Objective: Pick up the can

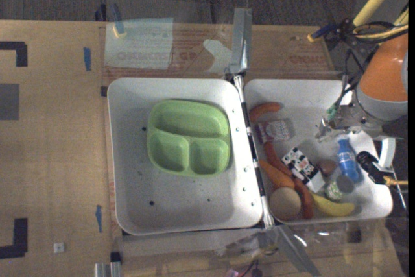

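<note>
You find the can at lower right, stiff, smooth, probably light; grip its round sides. For the gripper, I cannot tell its state.

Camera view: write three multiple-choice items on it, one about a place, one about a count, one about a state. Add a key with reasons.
1. Where does the green tray lie?
A. in the left bin
B. in the right bin
C. on the bare bench

2. How many compartments does the green tray have?
A. one
B. three
C. six

3. How does the blue bottle rest?
A. standing in the green tray
B. lying in the right bin
C. hanging over the left bin

Key: 1 A, it sits inside the left bin's walls. 2 B, one long section above two smaller ones. 3 B, it lies on that bin's floor beside the can.
</note>
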Motion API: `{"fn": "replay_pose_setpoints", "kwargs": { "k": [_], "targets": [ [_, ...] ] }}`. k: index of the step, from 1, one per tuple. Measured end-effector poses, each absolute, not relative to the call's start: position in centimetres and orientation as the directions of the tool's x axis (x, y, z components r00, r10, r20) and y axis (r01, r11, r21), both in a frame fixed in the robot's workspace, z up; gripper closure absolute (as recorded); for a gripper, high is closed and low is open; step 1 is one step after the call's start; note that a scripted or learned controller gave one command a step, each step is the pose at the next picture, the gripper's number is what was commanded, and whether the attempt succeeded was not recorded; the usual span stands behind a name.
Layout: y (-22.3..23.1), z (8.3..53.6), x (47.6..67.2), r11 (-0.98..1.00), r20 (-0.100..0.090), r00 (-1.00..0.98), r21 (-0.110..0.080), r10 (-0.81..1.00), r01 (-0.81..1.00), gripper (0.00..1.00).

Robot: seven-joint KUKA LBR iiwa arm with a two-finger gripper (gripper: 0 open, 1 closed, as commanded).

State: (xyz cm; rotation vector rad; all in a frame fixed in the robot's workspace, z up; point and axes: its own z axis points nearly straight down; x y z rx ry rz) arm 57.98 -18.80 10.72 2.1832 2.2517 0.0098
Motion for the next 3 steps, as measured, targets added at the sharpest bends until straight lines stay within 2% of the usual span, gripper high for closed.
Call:
{"fn": "replay_pose_setpoints", "kwargs": {
  "k": [1, 3],
  "targets": [
    [-22.2, 25.3, 61.4, 0.118, -0.003, -0.118, 0.004, 0.993, 0.993, 1.0],
    [-22.1, 27.5, 61.7, 0.124, -0.011, -0.123, 0.013, 0.992, 0.992, 1.0]
  ]
}}
